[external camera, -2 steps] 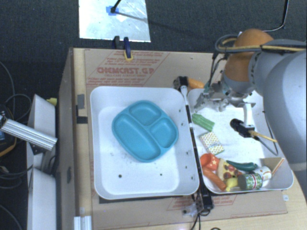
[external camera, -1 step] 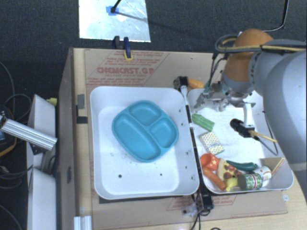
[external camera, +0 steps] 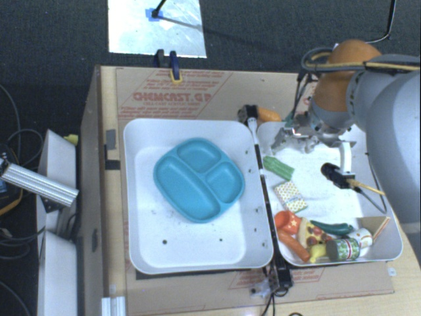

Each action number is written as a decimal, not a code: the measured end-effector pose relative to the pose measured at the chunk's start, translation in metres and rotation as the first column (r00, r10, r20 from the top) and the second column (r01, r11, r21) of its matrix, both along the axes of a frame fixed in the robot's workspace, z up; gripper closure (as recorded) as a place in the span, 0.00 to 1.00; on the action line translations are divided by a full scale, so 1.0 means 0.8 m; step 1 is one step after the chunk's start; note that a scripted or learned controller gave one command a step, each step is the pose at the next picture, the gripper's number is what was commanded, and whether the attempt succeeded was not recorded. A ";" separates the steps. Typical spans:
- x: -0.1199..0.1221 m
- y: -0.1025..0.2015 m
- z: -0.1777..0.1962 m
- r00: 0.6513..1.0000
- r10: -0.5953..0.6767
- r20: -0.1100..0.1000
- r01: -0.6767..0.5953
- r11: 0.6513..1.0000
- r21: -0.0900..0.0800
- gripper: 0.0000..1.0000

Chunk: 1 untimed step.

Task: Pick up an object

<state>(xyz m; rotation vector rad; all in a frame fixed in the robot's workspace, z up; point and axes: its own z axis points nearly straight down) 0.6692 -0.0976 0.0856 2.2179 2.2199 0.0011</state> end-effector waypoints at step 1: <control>-0.006 0.007 -0.001 1.000 0.002 -0.001 -0.002 1.000 0.000 0.00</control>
